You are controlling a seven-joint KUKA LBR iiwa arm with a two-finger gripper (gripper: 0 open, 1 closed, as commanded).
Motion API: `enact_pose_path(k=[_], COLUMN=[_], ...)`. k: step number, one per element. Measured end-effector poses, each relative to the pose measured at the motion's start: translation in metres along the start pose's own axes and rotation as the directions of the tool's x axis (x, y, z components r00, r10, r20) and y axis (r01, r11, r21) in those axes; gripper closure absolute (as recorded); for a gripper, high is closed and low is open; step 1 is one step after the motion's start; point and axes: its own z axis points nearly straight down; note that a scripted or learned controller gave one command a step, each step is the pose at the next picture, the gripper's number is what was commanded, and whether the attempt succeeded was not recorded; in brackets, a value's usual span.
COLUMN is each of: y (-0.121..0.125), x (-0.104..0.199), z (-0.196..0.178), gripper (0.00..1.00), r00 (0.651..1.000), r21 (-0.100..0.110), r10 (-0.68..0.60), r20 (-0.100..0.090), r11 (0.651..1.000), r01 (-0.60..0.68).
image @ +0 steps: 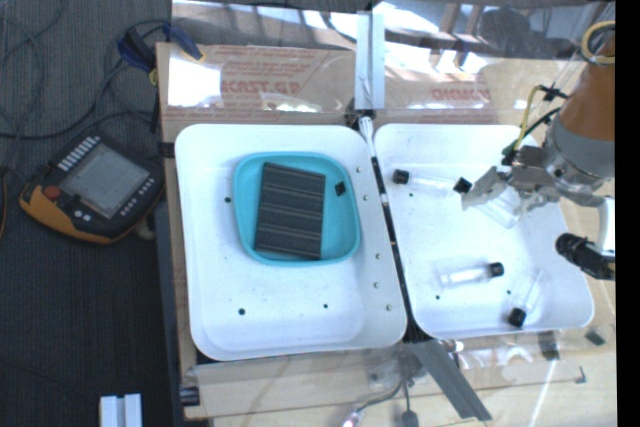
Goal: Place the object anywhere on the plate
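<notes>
Left bin (200, 245): holds a teal plate (345, 235) set toward its far side, roughly centred between the left and right walls. On the plate lies a dark ribbed rectangular block (290, 210), flat, covering most of the plate's middle; a small black piece (340, 188) sits on the plate just beside the block's far right corner. Right bin (560, 310): holds several clear tubes with black caps. One tube (425, 181) lies near the far left corner, one tube (470, 272) lies near the middle toward the near edge, and one tube (523, 303) rests tilted by the near right corner. Arm: reaches in over the right edge of the right bin, with the gripper (497, 191) above the bin's far right part. Its fingers appear spread, with something clear and black-tipped close by them; whether it is grasped cannot be told. A control pendant (95, 187) lies on the floor left of the bench.
</notes>
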Motion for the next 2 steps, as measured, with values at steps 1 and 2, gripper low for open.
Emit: enact_pose_path(k=[1,2], y=[0.0,0.049], x=[0.0,-0.016], z=[0.0,-0.038], gripper=[0.0,0.0], r00=[1.0,0.98], r21=[0.0,-0.002], r10=[0.0,-0.197], r20=[0.0,0.001], r11=[1.0,0.98], r01=[0.0,0.197])
